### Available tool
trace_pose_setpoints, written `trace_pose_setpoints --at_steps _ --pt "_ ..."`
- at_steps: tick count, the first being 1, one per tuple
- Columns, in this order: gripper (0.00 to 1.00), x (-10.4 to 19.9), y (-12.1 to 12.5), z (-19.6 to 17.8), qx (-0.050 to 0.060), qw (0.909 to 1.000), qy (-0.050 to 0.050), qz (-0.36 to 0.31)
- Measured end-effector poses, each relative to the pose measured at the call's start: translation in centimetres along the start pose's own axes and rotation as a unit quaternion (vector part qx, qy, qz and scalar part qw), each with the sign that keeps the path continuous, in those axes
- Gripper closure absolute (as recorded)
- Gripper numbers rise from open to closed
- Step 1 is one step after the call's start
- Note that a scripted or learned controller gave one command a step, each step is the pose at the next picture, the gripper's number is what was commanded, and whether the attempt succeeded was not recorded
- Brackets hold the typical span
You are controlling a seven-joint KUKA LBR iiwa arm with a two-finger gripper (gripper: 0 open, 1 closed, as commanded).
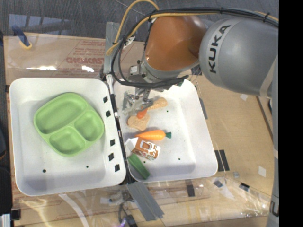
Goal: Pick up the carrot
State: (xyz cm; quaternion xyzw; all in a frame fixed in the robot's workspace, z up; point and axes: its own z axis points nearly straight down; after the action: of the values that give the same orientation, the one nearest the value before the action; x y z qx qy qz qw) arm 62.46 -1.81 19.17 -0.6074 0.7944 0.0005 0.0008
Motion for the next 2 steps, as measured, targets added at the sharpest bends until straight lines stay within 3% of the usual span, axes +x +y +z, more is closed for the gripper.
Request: trace_pose_setpoints --at_steps 1,2 --pt "1.00 -7.5 -0.8 -0.1 0.001 0.9884 -0.001 -0.152" --pt "1.00 -5.8 -1.8 -1.2 0.001 0.9425 0.000 -0.334"
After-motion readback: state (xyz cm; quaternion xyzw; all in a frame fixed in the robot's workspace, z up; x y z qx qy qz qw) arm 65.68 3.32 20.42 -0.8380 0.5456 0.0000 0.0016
